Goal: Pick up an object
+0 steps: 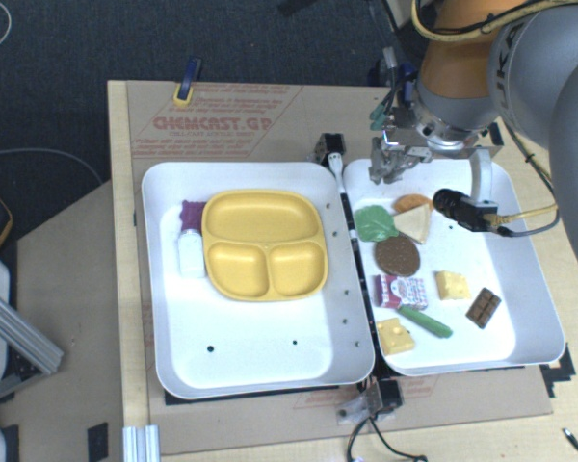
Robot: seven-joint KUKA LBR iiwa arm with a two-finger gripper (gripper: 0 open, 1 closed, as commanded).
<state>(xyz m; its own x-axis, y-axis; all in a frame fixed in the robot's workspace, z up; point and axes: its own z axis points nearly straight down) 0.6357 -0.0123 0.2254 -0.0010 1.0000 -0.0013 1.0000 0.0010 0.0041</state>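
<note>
My gripper (389, 166) hangs over the back left corner of the right bin (530, 296), above its rim, with nothing seen between its fingers. Just in front of it lie a green leaf-shaped piece (373, 223), an orange piece (411, 202) and a pale wedge (416, 224). Further forward sit a brown round cookie (397, 255), a pink and white packet (401, 291), a green stick (425, 321), two yellow cheese cubes (452, 284) (395, 336) and a brown chocolate bar (483, 307).
The left bin (173, 345) holds a yellow three-compartment tray (264, 243), with a white bottle (190, 254) and a purple item (192, 214) at its left. A black clip (329, 148) sits at the back between the bins.
</note>
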